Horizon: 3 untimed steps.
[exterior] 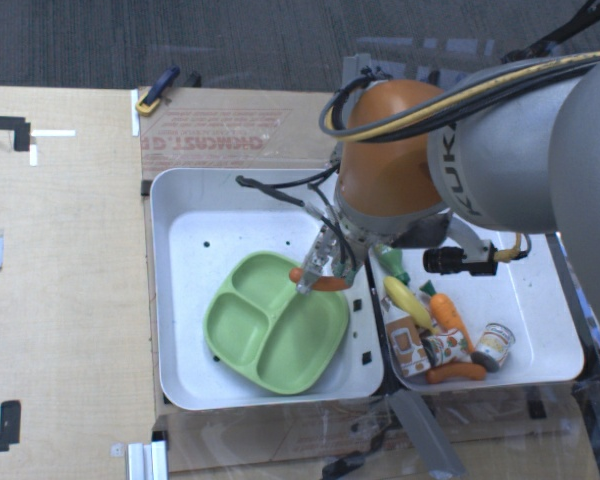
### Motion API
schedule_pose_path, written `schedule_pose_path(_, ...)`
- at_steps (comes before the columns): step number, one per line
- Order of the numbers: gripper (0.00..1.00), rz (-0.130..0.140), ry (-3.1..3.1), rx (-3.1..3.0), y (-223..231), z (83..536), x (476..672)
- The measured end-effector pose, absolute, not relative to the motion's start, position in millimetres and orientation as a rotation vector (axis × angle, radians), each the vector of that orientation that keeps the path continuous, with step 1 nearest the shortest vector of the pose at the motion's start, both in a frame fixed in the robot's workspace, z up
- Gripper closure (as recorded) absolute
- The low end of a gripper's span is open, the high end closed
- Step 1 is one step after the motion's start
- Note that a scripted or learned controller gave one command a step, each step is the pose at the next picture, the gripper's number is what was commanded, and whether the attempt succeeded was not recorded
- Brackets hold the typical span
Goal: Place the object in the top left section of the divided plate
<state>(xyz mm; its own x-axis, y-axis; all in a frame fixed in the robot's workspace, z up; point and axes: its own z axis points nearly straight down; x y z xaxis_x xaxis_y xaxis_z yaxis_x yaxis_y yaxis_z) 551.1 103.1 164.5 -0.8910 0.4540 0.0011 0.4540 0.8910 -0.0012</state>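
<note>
A light green divided plate (pixel 270 343) lies in the left white bin (pixel 180 268), with two small sections on its left side and one large section on its right. My gripper (pixel 318 268) hangs over the plate's upper right rim, reaching down from the orange wrist band. An orange-red, sausage-like object (pixel 325 283) sits between the fingertips, just above the rim of the large section. The gripper is shut on it.
The right bin (pixel 550 363) holds several items: a yellow banana (pixel 405 298), a carrot (pixel 446 315), a green piece (pixel 390 262), a small jar (pixel 494 344), a printed packet (pixel 410 346) and a red sausage (pixel 458 372). The arm's bulk covers the bins' upper middle.
</note>
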Motion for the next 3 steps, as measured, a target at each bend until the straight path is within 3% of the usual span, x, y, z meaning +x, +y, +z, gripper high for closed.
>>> schedule_pose_path(1, 0.00, 0.001, -3.054, -0.733, 103, 165, 551.2)
schedule_pose_path(2, 0.00, -0.001, -3.038, -0.808, 151, 92, 590.4)
schedule_pose_path(3, 0.00, 0.004, -2.917, -1.168, 196, 91, 612.2)
